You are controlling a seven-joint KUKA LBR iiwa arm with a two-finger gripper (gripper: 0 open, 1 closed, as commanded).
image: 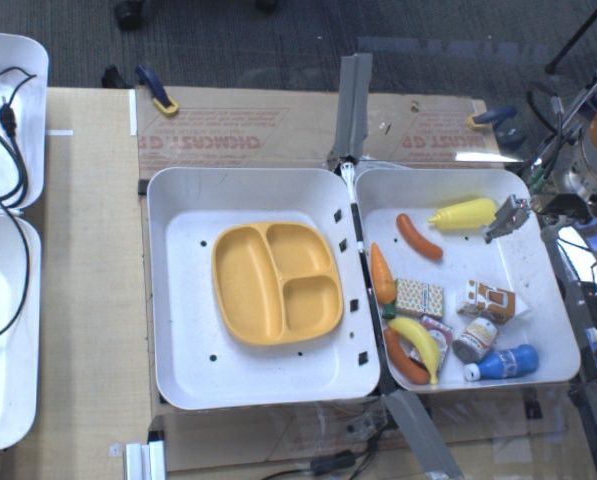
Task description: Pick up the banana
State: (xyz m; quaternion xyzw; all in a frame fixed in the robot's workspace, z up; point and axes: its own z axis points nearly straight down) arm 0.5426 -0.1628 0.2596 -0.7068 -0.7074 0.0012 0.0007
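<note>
Right white bin (538, 258), banana (421, 341) near its front, hand (508, 218) above, grip state indiscernible.

Arm (578, 173): grey metal body, partly cut off by frame edge; black cables run along it. Gripper (506, 218): slim grey metal fingers, small and dull-finished.

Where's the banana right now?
The banana lies near the front of the right bin, just below the cracker packet, against a carrot.
</note>
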